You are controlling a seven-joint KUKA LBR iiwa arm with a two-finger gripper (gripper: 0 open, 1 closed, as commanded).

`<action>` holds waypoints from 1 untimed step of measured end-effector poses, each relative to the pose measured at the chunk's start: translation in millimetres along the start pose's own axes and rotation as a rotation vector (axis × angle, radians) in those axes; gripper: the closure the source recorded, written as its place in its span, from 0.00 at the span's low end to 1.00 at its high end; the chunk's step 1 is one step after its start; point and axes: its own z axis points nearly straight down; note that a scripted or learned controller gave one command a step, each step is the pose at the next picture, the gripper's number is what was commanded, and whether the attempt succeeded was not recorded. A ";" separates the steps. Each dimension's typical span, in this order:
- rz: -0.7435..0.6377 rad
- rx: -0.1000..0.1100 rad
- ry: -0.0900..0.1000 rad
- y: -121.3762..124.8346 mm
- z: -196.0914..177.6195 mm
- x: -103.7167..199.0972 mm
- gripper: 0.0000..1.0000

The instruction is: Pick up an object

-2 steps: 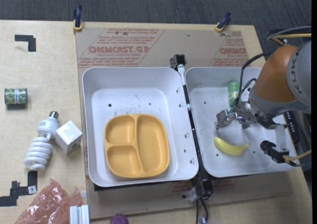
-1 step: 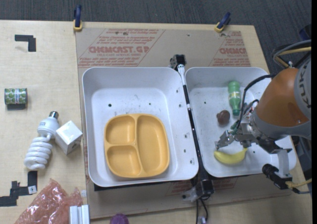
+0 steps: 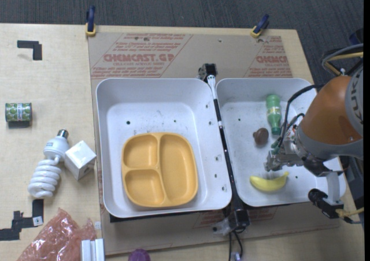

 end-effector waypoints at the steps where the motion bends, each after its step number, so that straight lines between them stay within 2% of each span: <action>1: -0.001 0.000 0.000 0.0 0.0 0.1 0.00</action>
